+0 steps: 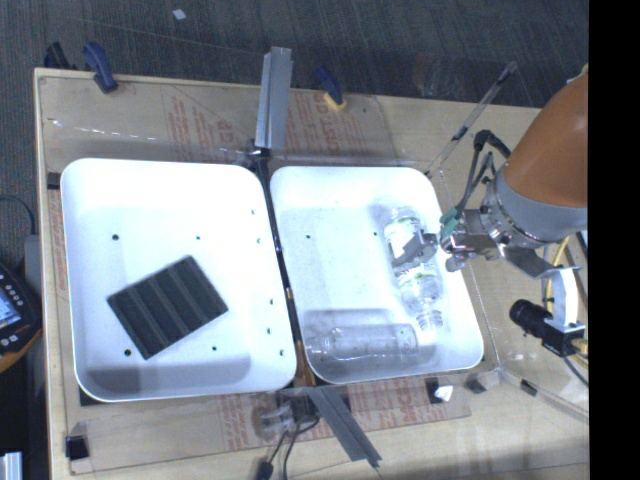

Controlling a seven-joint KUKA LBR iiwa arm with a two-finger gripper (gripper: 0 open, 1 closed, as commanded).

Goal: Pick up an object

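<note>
A robot arm (545,168) reaches over the right bin (330,208), where two clear bottles lie.

Seen from above, two white bins sit side by side on the bench (400,128). The left bin (120,198) holds a dark ridged pad (167,305), lying flat and turned at a slant. In the right bin, one clear bottle (412,263) lies along the right side, and another bottle (362,340) lies along the near wall. Their ends are close together in the near right corner. The gripper (430,246) is at the right side of this bin, right by the top part of the first bottle. I cannot tell how its grip is set, or if it has the bottle.
</note>
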